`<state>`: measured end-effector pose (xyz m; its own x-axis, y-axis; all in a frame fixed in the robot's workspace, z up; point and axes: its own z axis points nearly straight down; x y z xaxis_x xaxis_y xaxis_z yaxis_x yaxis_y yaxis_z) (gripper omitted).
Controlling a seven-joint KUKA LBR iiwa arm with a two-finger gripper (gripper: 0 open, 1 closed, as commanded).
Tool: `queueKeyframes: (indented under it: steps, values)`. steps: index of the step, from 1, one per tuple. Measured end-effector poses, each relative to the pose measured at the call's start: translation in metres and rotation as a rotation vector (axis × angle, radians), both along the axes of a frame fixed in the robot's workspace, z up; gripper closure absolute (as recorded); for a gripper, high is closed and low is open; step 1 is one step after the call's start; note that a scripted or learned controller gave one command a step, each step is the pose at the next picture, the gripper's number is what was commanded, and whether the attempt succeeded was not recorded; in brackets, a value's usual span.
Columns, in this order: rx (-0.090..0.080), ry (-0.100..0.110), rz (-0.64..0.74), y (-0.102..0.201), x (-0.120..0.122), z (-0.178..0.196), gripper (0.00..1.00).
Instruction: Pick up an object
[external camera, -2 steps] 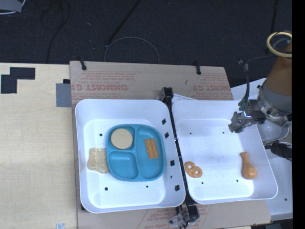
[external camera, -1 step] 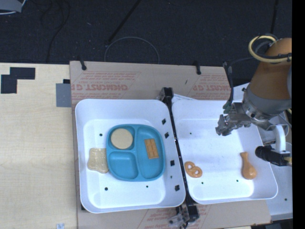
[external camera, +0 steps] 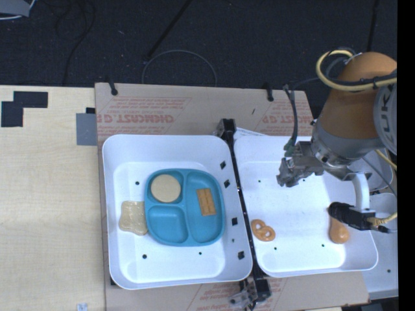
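My gripper point(external camera: 287, 175) hangs over the upper middle of the right bin point(external camera: 305, 259), above its bare white floor. A small brown pretzel point(external camera: 262, 230) lies on that bin's floor near the lower left, below and left of the gripper. An orange-brown rounded lump point(external camera: 338, 232) rests near the bin's lower right. I see nothing held in the gripper.
The left bin point(external camera: 123, 161) holds a blue compartment tray point(external camera: 183, 229) with a round tan biscuit point(external camera: 165, 188) and a rectangular cracker point(external camera: 207, 202). A pale bread piece point(external camera: 133, 217) lies left of the tray. A black divider point(external camera: 237, 193) separates the bins.
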<state>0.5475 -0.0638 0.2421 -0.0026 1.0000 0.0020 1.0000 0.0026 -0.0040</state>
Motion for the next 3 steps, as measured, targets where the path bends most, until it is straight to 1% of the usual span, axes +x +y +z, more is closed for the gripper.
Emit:
queueKeyframes:
  steps: [1, 2, 3]
  values:
    - [0.000, 0.000, 0.000, 0.048, 0.000, -0.010, 1.00]
    - [0.000, 0.001, 0.001, 0.096, -0.013, -0.003, 1.00]
    - [-0.001, 0.001, 0.001, 0.147, -0.014, -0.007, 1.00]
